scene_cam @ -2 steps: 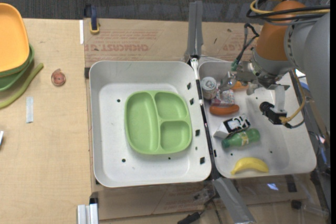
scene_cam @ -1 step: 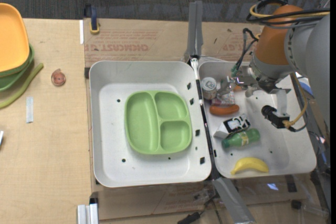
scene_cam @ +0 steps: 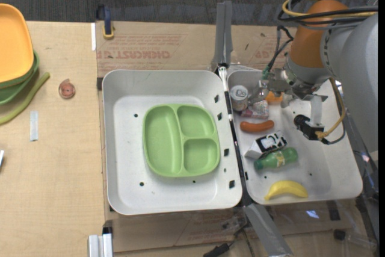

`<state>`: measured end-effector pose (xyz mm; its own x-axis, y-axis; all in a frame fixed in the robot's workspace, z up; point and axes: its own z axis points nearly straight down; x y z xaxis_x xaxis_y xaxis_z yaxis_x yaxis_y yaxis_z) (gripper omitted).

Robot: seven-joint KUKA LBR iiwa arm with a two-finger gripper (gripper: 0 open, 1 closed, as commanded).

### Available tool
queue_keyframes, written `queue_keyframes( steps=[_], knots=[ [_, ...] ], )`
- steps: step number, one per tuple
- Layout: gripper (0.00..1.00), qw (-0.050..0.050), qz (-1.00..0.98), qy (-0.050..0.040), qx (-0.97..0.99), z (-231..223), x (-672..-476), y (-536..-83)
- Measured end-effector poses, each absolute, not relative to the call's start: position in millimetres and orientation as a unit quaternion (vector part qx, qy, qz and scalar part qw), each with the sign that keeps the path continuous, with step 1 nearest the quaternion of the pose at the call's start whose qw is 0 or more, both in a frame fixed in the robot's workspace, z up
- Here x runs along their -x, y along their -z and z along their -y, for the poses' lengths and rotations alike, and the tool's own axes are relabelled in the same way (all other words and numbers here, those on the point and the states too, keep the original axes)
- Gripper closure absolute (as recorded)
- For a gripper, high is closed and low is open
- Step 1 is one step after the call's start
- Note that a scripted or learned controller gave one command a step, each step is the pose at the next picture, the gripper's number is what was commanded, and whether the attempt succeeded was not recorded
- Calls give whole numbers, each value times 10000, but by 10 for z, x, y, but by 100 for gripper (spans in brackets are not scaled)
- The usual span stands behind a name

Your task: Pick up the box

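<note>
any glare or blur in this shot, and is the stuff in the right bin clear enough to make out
Camera view: even, soft lighting, with faint shadows inside the left bin; mild glare on the right bin floor. The banana and sausage read clearly; the items under the gripper are small and cluttered, hard to identify.

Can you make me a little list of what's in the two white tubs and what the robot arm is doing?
left bin: one green divided plate
right bin: banana, green bottle, small black-and-white box, hot dog, small round tin
arm: reaches in from the right, over the far end of the right bin
gripper: near the tin, away from the box; nothing seen in it
bench, left: stacked orange and green plates
</note>
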<state>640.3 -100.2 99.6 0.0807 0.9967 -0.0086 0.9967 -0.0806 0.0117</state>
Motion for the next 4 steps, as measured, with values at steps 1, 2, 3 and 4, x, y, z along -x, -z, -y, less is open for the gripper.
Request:
queue_keyframes(
  steps=[1, 2, 3, 4],
  knots=[
    [0, 59, -7391, -42, -6736, 1092, -6394, -988],
    [0, 60, -7170, 3, -6970, 1040, -6474, -993],
    [0, 94, -7345, -18, -6785, 1036, -6422, -1000],
    [0, 87, -7876, -8, -6161, 1077, -6380, -1003]
  ],
)
